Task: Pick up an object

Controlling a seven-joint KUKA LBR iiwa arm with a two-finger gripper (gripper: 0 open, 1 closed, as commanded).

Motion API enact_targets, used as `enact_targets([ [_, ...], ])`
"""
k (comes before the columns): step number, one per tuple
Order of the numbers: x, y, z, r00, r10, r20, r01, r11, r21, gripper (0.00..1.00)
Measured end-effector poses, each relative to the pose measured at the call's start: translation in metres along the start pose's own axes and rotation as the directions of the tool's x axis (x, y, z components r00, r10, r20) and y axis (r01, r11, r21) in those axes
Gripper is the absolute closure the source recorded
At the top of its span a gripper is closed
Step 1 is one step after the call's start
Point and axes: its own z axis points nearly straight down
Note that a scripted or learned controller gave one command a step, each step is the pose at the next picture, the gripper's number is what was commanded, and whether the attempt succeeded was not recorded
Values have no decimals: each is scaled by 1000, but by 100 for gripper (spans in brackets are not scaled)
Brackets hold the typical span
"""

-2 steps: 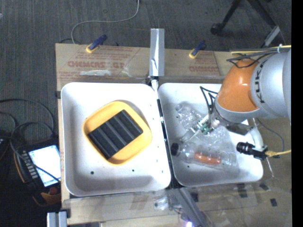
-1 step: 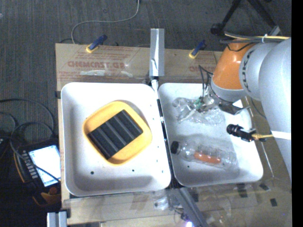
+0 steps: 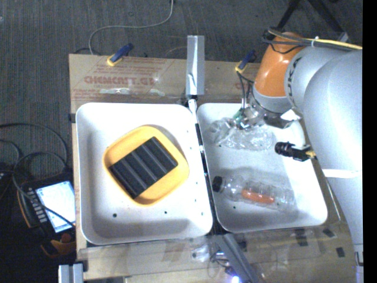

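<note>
The camera view shows the gripper [image 3: 246,118] low in the far end of the right bin [image 3: 306,214], right at a crumpled clear plastic piece [image 3: 241,135]. Whether it is open or closed cannot be told. A clear bottle [image 3: 256,191] with something orange inside lies near the front of that bin. A yellow tray with a black ridged middle [image 3: 146,164] sits in the left bin [image 3: 94,211].
</note>
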Motion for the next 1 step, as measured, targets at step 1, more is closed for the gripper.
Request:
enact_targets([
  [1,3,-1,-10,1000,-3,-6,3,1000,11,100],
])
